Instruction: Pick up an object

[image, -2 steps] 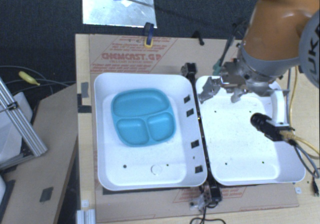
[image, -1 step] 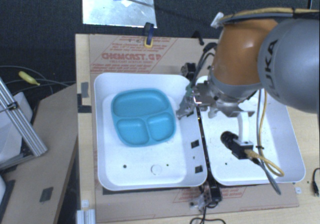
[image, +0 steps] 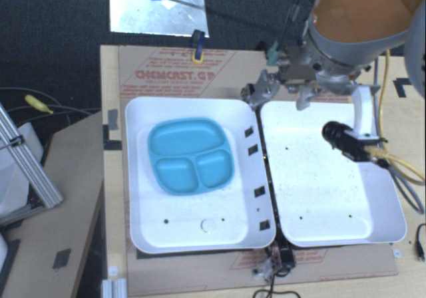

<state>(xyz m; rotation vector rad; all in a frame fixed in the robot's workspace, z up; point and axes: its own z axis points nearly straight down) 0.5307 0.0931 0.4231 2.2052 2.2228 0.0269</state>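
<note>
Two bins sit side by side on the tabletop [image: 113,157]. A divided tray [image: 191,155] lies in the left bin [image: 143,223]. The hand [image: 286,84] hangs over the right bin's [image: 333,210] upper-left corner.

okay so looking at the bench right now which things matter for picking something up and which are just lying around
For the job:
blue tray, in the left bin
gripper, above the bins' far edge
right bin

Lying about:
cardboard under the bins
foil sheet
yellow clip
cables
</note>
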